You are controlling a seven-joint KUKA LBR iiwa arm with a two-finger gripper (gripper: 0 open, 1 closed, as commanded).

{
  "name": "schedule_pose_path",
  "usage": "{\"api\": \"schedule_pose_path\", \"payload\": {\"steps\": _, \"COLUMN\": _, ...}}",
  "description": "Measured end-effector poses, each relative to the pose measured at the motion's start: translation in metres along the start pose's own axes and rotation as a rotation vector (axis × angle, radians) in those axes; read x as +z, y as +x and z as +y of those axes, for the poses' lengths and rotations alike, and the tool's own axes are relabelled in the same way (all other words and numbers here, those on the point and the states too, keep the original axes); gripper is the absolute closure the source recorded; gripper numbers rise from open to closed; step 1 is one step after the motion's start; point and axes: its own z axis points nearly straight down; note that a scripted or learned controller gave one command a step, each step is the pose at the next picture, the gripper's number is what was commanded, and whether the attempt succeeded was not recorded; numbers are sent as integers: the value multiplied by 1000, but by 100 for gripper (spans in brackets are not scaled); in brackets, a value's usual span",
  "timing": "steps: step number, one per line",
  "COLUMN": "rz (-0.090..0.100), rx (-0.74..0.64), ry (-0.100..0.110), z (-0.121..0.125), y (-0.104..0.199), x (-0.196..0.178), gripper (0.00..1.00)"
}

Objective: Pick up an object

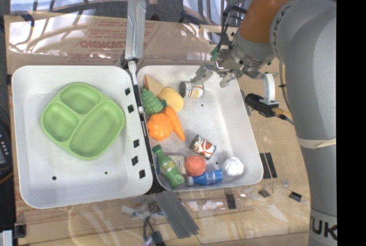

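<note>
Small can [194, 90] lies in the right bin [243, 125] beside spread, empty fingers [213, 75].

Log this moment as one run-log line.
arm: over right bin | pincer: open, beside small can, nothing held | green plate: left bin | pick: not yet done

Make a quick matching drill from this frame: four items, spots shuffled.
Items:
1. green plate
2. blue bottle
3. white ball
4. gripper

Spots:
A. right bin, near right corner
B. over the right bin's far edge
C. left bin
D. right bin, along the near wall, lying flat

Pairs: 1-C, 2-D, 3-A, 4-B
</note>
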Motion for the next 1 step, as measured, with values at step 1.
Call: {"api": "schedule_pose_path", "payload": {"steps": 1, "rz": 1, "rx": -107, "ry": 3, "z": -98, "y": 50, "x": 68, "gripper": 0}}
